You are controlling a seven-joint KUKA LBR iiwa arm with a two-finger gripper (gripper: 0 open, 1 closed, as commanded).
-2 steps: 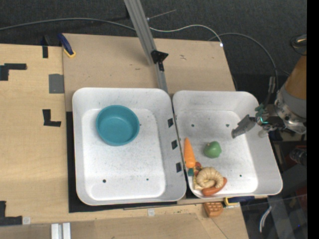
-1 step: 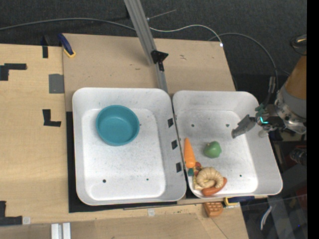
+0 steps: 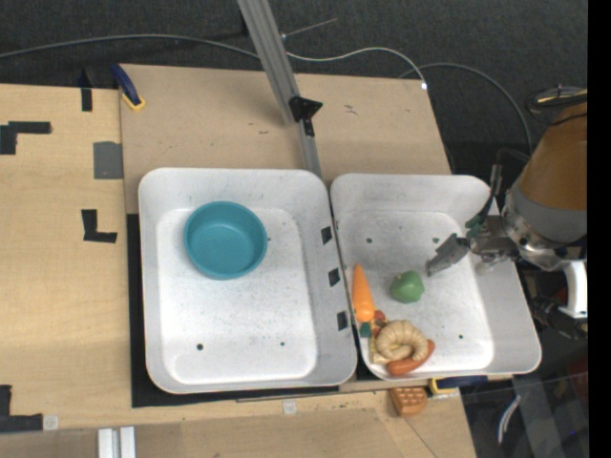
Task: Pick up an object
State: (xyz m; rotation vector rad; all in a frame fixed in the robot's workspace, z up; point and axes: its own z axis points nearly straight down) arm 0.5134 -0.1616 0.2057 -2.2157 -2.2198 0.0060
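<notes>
End effector (image 3: 441, 258) hovers just right of the small round green toy (image 3: 408, 286) mid right-hand white bin (image 3: 496, 208) (grip state I cannot tell); it looks light, smooth, roll-prone — pinch across its middle

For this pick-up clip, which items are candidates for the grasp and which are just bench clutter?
Candidates, right bin:
green object, nearest the gripper
carrot
beige pastry-like item
red-orange sausage-like piece
Left bin: teal bowl

Clutter:
blue-and-yellow clip
black tape marks
cables
</notes>
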